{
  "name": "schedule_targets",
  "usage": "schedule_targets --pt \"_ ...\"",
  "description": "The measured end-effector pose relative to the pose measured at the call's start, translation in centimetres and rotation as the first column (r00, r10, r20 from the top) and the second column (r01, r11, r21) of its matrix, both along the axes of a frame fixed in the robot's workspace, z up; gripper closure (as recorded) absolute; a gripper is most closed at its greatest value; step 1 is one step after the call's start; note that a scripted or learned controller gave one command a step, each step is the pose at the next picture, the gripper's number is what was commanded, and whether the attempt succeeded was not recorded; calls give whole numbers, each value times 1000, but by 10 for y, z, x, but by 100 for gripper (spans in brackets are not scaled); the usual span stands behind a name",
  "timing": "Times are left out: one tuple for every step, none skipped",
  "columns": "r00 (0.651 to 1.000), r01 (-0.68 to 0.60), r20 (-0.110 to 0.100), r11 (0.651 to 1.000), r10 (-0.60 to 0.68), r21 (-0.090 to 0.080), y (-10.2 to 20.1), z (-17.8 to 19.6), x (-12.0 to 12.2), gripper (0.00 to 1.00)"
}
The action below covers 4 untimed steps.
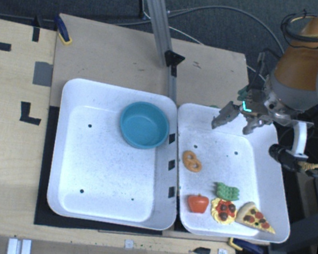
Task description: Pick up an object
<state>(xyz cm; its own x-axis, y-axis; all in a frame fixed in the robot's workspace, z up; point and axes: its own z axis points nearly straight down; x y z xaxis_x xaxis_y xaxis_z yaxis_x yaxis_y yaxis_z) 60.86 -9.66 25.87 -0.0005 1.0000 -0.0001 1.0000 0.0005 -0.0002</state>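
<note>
Still in the approach step, the gripper (236, 122) hangs spread wide and empty over the right bin's (272, 172) far end, needing descent toward the pretzel (192, 161).

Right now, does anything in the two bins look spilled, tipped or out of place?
Nothing stands out. The blue bowl sits upright in the left bin; the pretzel, tomato and pizza slice lie apart in the right bin, under the open gripper.
</note>
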Motion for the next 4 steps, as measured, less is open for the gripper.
schedule_targets --pt "1000 0 0 1000 0 0 0 0 0 0" --pt "1000 0 -4 1000 0 0 2 -43 0 0" --pt "1000 0 -5 1000 0 0 -1 -102 6 0" --pt "1000 0 -6 1000 0 1 -3 -165 3 0"
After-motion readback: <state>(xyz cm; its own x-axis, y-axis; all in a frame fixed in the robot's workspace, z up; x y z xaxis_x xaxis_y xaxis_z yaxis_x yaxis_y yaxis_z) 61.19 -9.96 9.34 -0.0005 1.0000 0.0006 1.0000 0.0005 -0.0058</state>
